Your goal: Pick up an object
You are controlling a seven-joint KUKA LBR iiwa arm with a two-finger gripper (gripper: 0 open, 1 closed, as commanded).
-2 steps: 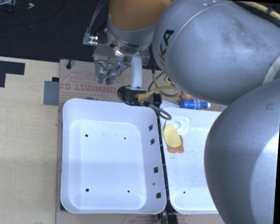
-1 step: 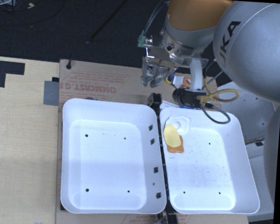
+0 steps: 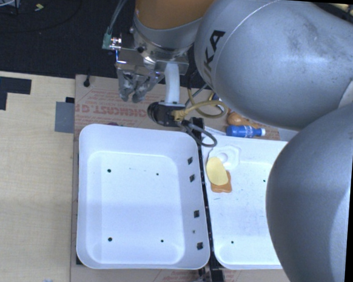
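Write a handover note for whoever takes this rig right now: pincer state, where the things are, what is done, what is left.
Pincer: raised behind the far rim of the left bin, with nothing between its fingers; they look close together, though I can't say for sure.
Things: a yellow and orange toy lies in the right bin, near the divider. A blue bottle and an orange object sit at that bin's far edge, partly hidden by the arm.
Done: no pick-up shows.
Left: bring the pincer over to the right bin, grasp one thing, and lift it.
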